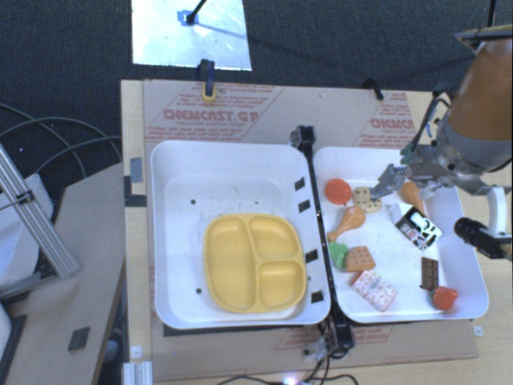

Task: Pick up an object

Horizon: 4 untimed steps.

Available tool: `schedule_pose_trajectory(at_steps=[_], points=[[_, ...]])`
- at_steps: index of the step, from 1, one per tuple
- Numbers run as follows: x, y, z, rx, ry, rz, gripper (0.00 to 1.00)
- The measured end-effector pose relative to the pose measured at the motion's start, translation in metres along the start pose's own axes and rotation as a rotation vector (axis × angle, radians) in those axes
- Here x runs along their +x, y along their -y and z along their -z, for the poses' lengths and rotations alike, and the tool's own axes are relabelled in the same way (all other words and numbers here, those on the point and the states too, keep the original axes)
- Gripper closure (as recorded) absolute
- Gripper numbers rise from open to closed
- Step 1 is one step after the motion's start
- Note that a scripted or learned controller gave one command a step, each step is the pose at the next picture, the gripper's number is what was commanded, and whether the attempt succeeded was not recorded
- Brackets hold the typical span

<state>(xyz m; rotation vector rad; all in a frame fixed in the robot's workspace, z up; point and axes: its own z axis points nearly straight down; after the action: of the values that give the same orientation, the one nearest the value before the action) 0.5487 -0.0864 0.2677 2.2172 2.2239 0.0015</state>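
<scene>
While the arm (481,111) reaches in from the right of the frame, its gripper (390,181) hangs over the upper part of the right bin (473,279), pointing toward lower left; whether it is spread or closed cannot be told. Just below it lie a round cracker (365,198) and a red tomato (337,190). A chicken drumstick (347,221) lies with its long axis running from upper right to lower left. Lower down sit a green piece (337,254), an orange cracker (360,258), a pink wafer (374,289), a chocolate bar (430,273), a red piece (443,297) and a black-and-white card (418,228). Bare floor shows near that bin's lower right. One yellow divided plate (255,261) sits in the left bin (184,183), with room around its upper half.
</scene>
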Motion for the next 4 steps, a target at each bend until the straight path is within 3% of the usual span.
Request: schedule_pose_trajectory(at_steps=[1, 2, 3, 4], points=[[-0.008, 0.030, -0.132, 0.013, -0.002, -0.004, 0.00], [-0.006, 0.064, -0.186, 0.006, -0.002, -0.004, 0.00], [-0.079, 0.063, -0.183, -0.001, 0.004, -0.007, 0.00], [-0.073, -0.018, -0.182, -0.007, 0.002, 0.005, 0.00]])
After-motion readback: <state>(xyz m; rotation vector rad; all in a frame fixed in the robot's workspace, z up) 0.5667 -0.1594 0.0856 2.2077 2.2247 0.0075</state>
